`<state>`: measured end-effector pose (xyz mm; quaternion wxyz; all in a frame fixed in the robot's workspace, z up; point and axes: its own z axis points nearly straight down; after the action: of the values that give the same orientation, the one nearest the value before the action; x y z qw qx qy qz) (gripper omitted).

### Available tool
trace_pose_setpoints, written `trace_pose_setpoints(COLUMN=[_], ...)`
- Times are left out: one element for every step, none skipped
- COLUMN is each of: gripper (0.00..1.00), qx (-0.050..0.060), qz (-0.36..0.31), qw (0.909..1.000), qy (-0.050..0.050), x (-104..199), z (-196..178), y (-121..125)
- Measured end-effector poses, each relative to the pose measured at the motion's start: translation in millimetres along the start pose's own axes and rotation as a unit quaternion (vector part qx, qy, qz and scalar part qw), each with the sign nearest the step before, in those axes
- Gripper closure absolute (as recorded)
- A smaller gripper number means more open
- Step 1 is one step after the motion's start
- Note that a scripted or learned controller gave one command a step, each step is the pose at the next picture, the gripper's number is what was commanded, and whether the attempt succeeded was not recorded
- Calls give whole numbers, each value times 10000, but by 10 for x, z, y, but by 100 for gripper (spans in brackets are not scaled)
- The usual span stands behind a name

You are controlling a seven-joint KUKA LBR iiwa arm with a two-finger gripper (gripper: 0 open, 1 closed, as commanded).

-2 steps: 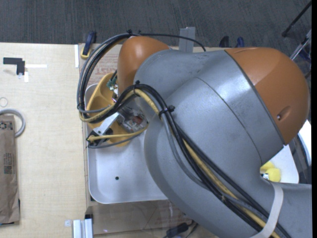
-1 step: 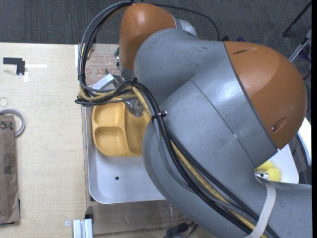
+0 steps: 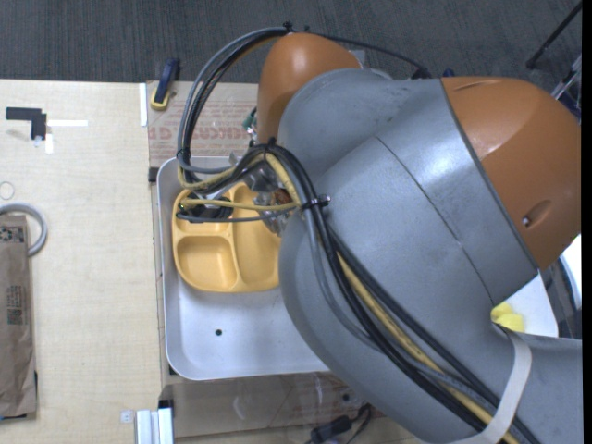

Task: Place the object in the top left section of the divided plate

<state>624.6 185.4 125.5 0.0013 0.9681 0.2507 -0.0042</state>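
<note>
A yellow divided plate [image 3: 215, 259] lies in the left white bin [image 3: 199, 340], near its far side. The plate's lower left section shows bare. Its upper left section is crossed by black and yellow cables, and a dark shape [image 3: 203, 213] lies there; I cannot tell whether that shape is an object or part of the arm. My gripper [image 3: 265, 191] hangs over the plate's upper middle, largely hidden by the wrist and cables. The big grey and orange arm covers the plate's right side.
A small yellow item [image 3: 507, 319] peeks out under the arm at the right. On the wooden bench to the left lie a brown paper bag [image 3: 17, 313], a black bracket [image 3: 28, 117] and a blue and yellow tool [image 3: 166, 81].
</note>
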Motion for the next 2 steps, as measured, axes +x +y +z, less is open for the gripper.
trace_pose_setpoints(gripper=[100, 100], qx=[4, 75], qz=[1382, 862], qw=[9904, 9962], qy=[13, 21], x=[335, 173], z=[278, 332], y=[-175, 258])
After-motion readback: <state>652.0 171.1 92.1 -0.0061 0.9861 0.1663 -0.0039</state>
